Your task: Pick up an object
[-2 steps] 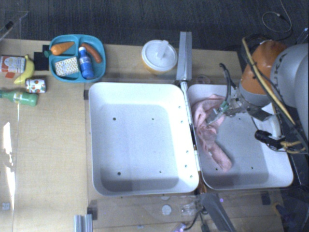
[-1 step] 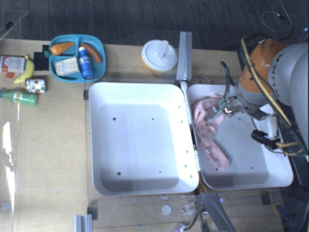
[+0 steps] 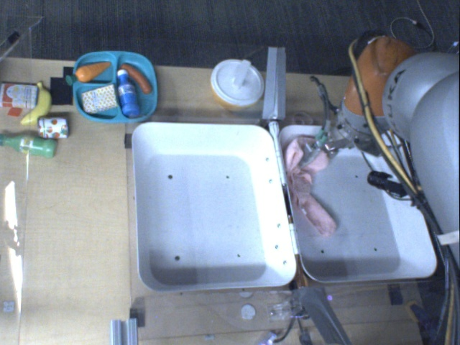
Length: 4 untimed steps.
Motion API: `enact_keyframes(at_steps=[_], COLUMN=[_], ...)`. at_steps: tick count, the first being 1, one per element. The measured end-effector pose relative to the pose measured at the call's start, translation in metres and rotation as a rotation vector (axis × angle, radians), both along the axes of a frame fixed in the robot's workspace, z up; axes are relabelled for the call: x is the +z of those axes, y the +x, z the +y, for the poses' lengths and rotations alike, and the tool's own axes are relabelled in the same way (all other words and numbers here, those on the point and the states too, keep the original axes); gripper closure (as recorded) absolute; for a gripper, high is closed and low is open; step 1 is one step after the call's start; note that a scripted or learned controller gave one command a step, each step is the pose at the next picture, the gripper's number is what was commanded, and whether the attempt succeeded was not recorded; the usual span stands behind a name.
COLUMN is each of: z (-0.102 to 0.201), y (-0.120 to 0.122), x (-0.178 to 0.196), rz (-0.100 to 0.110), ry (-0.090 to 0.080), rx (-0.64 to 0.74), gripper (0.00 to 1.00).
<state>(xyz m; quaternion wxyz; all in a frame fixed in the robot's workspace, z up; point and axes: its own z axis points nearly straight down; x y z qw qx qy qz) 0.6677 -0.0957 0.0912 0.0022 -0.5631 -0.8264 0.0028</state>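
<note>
**Gripper low over pink cloth in the right bin**

Nearest the camera, at about 7 o'clock, the left bin (image 3: 208, 207) lies with its white floor bare. Just beside it, at about 4 o'clock, the right bin (image 3: 374, 261) holds a pink cloth (image 3: 307, 185), a crumpled strip running along the bin's left wall from its far corner toward its middle.

At about 2 o'clock the gripper (image 3: 321, 146) is down at the cloth's far end, against the upper folds. Whether its fingers are spread or closed, and whether any cloth sits between them, cannot be told at this size. The grey arm (image 3: 424, 99) with its orange band (image 3: 374, 60) comes in from 3 o'clock, cables trailing over the bin's right half.

Farther back, at 12 o'clock, a white lidded cup (image 3: 237, 83) stands on the bench just behind the bins. At about 10 o'clock sits a blue divided tray (image 3: 149, 74) with toy food in it. Toward 9 o'clock, near the bench's left edge, are a small carton (image 3: 17, 95), a yellow banana (image 3: 39, 105), a small can (image 3: 53, 127) and a green bottle (image 3: 29, 145) lying on its side.
</note>
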Motion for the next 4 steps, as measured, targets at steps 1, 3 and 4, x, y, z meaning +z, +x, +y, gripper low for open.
enact_keyframes(at_steps=[1, 3, 4], z=[0.002, 0.003, 0.004], y=[0.003, 0.002, 0.005], x=[0.012, 0.001, 0.012], rz=[-0.012, -0.004, -0.019], ry=[-0.001, 0.0, -0.003], rx=[0.006, -0.009, -0.003], gripper=[1.0, 0.0, 1.0])
